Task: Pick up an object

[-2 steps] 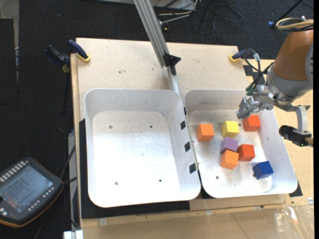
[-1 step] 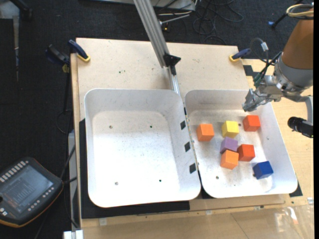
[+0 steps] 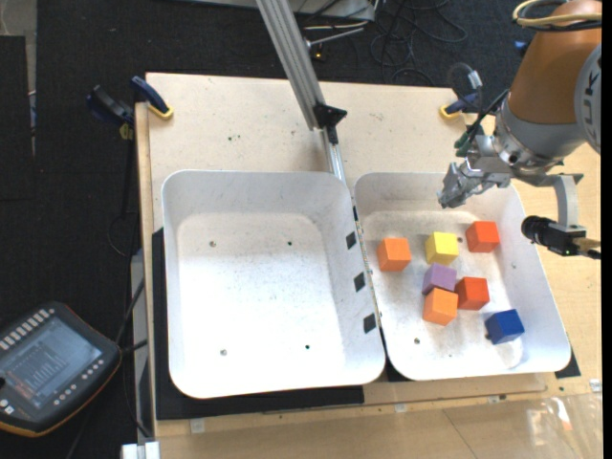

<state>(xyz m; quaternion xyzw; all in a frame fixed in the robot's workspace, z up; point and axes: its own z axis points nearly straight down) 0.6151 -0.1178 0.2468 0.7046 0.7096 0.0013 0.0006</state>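
Note:
The right bin (image 3: 402,347) holds several small cubes: an orange one (image 3: 393,253), a yellow one (image 3: 442,247), a red-orange one (image 3: 483,236), a purple one (image 3: 440,277), another orange one (image 3: 440,305), a red one (image 3: 473,293) and a blue one (image 3: 504,326). My gripper (image 3: 453,195) hangs over the bin's far edge, above and behind the yellow cube, touching none of them. Nothing shows between its tips.
The left bin (image 3: 182,256) sits beside the right one. A slanted metal bar (image 3: 292,51) crosses the back of the bench down to the bins' divide. Clamps sit at the bench's far corners (image 3: 153,98). A teach pendant (image 3: 48,361) lies at lower left.

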